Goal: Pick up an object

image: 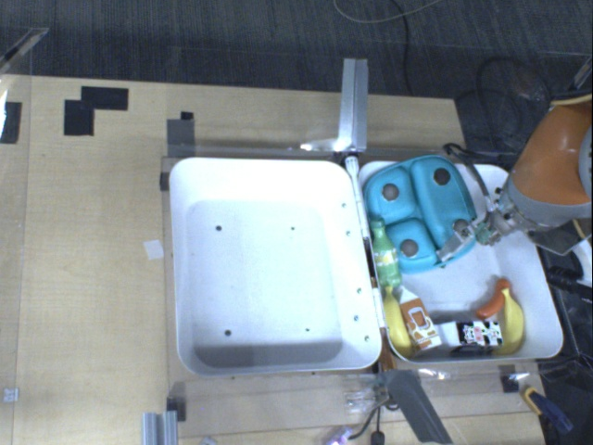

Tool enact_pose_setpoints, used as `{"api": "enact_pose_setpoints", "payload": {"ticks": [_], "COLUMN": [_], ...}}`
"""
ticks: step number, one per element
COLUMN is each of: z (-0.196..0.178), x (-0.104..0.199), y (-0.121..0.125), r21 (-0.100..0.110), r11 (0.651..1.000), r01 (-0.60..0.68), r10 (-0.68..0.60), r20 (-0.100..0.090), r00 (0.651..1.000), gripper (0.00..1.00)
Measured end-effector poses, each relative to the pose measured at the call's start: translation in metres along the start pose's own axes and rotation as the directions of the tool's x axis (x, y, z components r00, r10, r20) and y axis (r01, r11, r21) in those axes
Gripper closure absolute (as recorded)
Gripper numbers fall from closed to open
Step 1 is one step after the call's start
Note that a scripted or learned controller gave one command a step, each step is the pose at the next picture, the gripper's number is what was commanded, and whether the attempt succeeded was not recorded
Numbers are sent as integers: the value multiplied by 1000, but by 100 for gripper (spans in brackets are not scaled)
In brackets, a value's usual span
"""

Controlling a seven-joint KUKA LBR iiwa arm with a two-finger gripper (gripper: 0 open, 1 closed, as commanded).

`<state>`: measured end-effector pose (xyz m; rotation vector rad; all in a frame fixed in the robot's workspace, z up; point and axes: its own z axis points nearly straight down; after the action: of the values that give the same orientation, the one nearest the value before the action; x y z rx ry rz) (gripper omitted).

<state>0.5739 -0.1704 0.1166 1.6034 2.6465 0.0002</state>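
Two white bins are sitting side by side on the bench [83,276], and we are looking down on them. Nearest to us, along the front edge of the right bin [547,332], a yellow banana [511,327] is curling in the front right corner, with an orange thing [497,298] lying on top of it. A small black and white thing [476,334] is lying just beside the banana, and a little orange and white box [419,326] is resting on a yellow thing [397,323] in the front left corner. A green bottle [384,258] is lying along the left wall of that bin. Farther back, a big blue toy [412,207] with dark round spots is filling the back left corner. The gripper [463,239] is touching the right side of the blue toy, but we cannot tell how it is set. The grey arm [556,170] with its orange band is reaching in over the right edge. The left bin [259,267] is sitting beside it, white inside.
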Motion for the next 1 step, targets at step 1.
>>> {"api": "enact_pose_setpoints", "payload": {"ticks": [1], "z": [9], "x": [-32], "y": [26], "r21": [39], "r11": [984], "r01": [172], "r10": [-170], "r20": [-46], "r00": [984], "gripper": [0]}}
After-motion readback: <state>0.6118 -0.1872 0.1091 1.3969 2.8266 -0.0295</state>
